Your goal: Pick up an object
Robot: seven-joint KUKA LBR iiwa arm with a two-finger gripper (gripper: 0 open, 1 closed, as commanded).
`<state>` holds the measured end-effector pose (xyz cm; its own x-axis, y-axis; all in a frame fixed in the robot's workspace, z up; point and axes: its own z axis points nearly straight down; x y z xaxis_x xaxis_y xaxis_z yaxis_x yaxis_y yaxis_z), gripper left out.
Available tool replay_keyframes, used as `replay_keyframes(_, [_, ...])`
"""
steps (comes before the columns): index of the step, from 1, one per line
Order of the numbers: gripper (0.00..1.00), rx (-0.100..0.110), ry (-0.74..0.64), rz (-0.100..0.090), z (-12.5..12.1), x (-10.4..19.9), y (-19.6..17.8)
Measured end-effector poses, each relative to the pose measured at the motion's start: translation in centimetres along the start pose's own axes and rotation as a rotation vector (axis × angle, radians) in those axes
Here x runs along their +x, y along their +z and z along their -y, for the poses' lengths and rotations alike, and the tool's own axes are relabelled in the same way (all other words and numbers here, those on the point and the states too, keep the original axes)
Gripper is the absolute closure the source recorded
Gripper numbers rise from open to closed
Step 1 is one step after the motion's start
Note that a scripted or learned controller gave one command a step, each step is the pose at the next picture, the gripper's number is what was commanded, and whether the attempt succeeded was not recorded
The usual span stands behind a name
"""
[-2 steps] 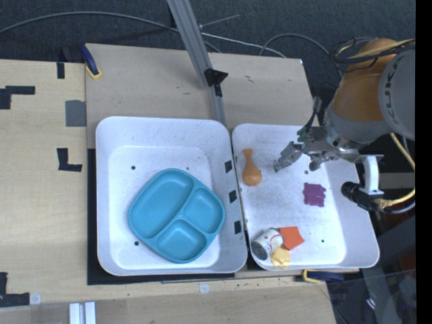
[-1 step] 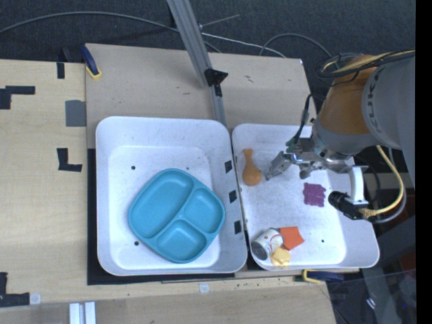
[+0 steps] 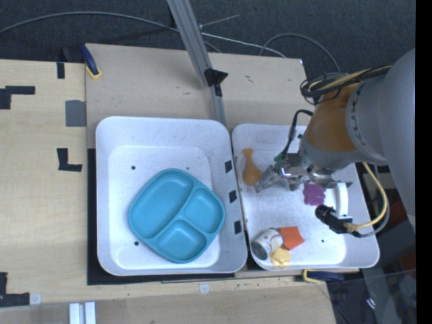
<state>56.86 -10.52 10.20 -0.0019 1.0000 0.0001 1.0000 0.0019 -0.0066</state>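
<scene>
The gripper hangs low over the right bin, its fingers reaching toward nine o'clock and ending just beside a small orange-brown object that lies near the bin's nine-o'clock wall; whether the jaws are parted or closed I cannot tell, since the metal tips blur together at this angle, and nothing clearly sits between them. That orange-brown piece, with a narrow neck pointing to twelve o'clock and a rounder bulb below, looks like light, stiff plastic, probably smooth, so a grip across the bulb seems safer than one on the tapering neck, which might slip out. A purple object lies at the wrist's five o'clock, partly covered by the arm, so its shape is unclear. At the bin's six o'clock edge sit an orange block, a small yellow piece and a whitish round thing touching one another; their identities are hard to read. The left bin carries a blue divided plate.
</scene>
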Motion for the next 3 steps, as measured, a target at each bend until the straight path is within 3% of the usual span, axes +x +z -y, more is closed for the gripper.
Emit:
replay_keyframes(1, [1.0, -0.003, -0.001, -0.001, -0.1, 0.1, -1.3])
replay_keyframes(3, [1.0, -0.012, 0.0, 0.001, -1.7, -0.2, -12.3])
